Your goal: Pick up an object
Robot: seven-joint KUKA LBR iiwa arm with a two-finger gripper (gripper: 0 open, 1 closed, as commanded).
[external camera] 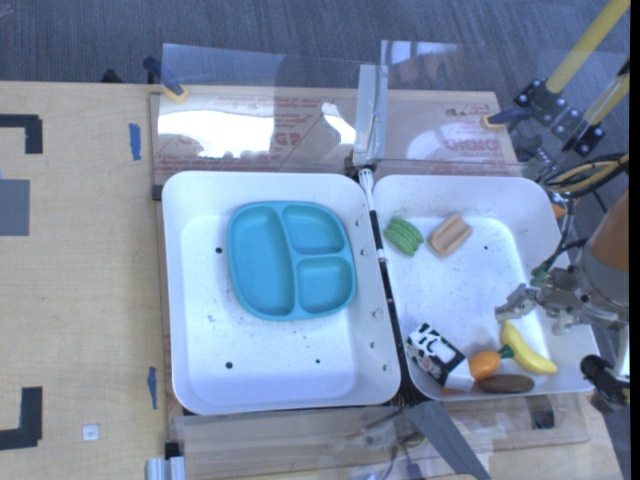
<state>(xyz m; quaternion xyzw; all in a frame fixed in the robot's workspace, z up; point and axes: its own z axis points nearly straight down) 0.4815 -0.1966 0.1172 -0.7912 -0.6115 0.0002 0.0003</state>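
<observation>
The right bin point(470, 278) holds several toy foods. A green ribbed piece point(404, 235) and a tan bread-like piece point(449, 234) lie near its far edge. At its near right corner a yellow banana point(527, 350) lies beside an orange fruit point(484, 364), a brown oblong piece point(507, 383) and a black-and-white carton point(434, 353). My gripper point(540, 306) hangs over the bin's right side, just above the banana's upper end. Nothing is seen held in it.
The left bin point(200, 358) carries a blue divided plate point(292, 260) near its middle. Clear plastic panels point(260, 108) stand behind both bins, with a metal divider point(370, 118) between them. Cables and a yellow pole point(590, 38) are at the far right.
</observation>
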